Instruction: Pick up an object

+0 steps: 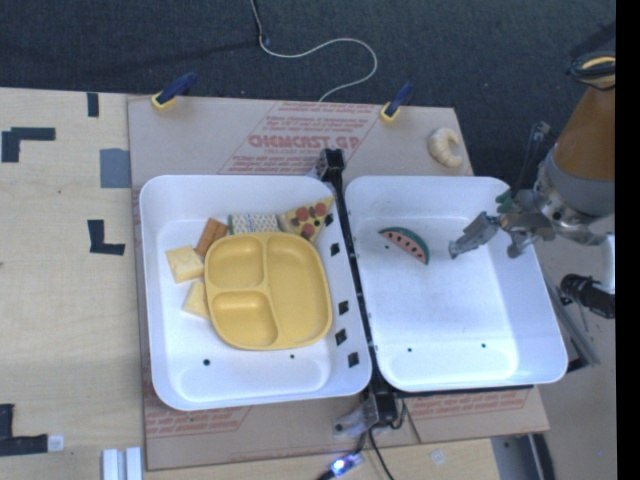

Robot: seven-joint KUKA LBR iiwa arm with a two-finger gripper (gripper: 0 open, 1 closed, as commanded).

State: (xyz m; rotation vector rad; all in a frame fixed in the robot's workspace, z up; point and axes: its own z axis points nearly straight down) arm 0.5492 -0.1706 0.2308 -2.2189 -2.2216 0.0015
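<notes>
Candidate objects sit in both bins. Toy watermelon slice (404,243): red flesh, green rind, dark seeds, lying flat on the right bin floor, just left of the gripper (470,240) and apart from it. Farther left, in the other bin: yellow divided plate (268,290), three compartments, upright, largest item. Tucked at its left edge, pale yellow cheese-like blocks (185,264) and a brown cracker-like piece (210,235). Along its far edge, a pizza slice toy (309,216) and a speckled flat piece (252,223), partly hidden.

Tray (268,290) in left bin (160,298), melon slice (404,243) in right bin (500,338)
</notes>
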